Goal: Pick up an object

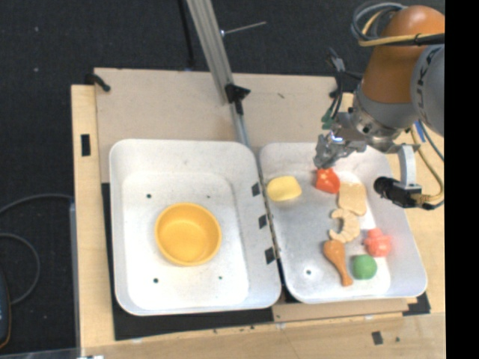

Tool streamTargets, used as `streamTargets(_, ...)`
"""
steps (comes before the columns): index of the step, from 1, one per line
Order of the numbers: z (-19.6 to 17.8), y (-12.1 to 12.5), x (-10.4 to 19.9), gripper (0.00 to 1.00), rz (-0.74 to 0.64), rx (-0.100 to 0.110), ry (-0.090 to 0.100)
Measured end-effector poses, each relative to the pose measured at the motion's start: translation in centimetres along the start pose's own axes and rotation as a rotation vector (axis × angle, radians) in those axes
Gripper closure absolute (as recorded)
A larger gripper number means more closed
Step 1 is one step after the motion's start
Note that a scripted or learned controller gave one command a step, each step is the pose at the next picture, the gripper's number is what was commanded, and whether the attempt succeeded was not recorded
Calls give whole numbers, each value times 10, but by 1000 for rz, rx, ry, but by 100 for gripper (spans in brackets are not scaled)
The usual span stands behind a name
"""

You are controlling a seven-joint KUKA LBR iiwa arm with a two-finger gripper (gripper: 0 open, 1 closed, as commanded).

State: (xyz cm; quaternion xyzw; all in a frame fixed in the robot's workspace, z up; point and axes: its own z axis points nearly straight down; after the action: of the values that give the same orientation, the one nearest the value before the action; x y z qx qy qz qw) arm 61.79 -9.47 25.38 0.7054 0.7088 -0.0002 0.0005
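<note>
- Gripper point(330, 154) of mine hangs over the far end of the right-hand shallow white plastic bin point(299, 275), at the end of my grey arm with its orange band point(397, 51); from this slanted overhead camera view I cannot tell how it is set, and I see nothing carried in it.
- Closest candidate for the pick is the small red rounded toy piece point(326, 180), which lies in that bin just beside my gripper, at about 6 o'clock from it; whether we touch I cannot make out.
- At roughly 8 o'clock from the gripper, near but clearly apart, sits the pale yellow rounded lump point(284, 189), close to the bin's left wall.
- Further down toward 6 o'clock lie the tan flat irregular piece point(349, 209), then the orange drumstick-shaped toy point(337, 259), the pink-red small block point(377, 243) and the green small ball point(364, 267), packed near one another.
- Well away at 8 o'clock, in the left-hand white bin point(127, 170), stands the yellow plastic bowl point(188, 233).
- My judgement of the risks: the red piece is small and rounded, so a descent slightly off centre could push it aside or squirt it out on closing.
- The tan piece lies just beside the red one at its 5 o'clock, so I might catch or nudge it as well.
- Coming down too hard could press against the bin floor.
</note>
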Motion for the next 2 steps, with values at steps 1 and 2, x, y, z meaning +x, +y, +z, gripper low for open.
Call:
streamTargets(1, 5, 3, 44, 100, 0, 1, 0)
streamTargets(2, 16, 16, 96, 100, -1, -2, 0)
